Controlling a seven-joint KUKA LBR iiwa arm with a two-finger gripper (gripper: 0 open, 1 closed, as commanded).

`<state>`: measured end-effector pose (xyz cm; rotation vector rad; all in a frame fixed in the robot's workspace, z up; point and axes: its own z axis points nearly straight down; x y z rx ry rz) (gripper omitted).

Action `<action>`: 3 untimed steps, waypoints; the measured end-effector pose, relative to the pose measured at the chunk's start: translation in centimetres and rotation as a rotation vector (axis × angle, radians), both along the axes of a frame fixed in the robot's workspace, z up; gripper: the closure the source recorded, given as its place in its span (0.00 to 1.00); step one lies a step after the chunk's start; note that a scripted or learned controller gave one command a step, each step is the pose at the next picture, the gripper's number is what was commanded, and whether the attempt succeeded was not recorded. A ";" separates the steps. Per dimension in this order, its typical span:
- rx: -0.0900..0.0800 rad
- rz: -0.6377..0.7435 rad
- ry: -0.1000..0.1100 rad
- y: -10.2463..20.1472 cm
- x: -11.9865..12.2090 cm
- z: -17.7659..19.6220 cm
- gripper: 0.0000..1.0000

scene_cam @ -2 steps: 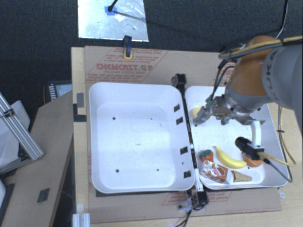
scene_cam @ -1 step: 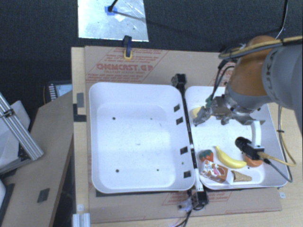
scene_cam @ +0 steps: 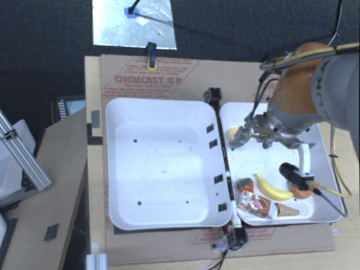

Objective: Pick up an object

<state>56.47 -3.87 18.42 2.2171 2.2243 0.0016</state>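
My gripper (scene_cam: 251,141) hangs over the upper left part of the right bin (scene_cam: 320,151), its two fingers spread apart with nothing between them. A small yellow object (scene_cam: 231,133) lies just left of the left fingertip, against the bin's left wall and partly hidden by the finger. A banana (scene_cam: 273,189) lies lower in the same bin. Beside it are a small red and green piece (scene_cam: 244,183), a red and orange packet (scene_cam: 255,203), a tan wedge (scene_cam: 286,210) and an orange piece (scene_cam: 302,193).
The left bin (scene_cam: 118,117) stands beside the right one, with a black divider rail (scene_cam: 223,151) between them. A cardboard sheet (scene_cam: 169,75) lies under both bins. A metal plate (scene_cam: 135,16) lies at the back.
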 end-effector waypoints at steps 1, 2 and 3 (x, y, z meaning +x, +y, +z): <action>0.000 0.000 0.000 0.0 0.0 0.0 0.00; 0.000 0.000 0.000 0.0 0.0 0.0 0.00; 0.000 0.000 0.000 0.0 0.0 0.0 0.00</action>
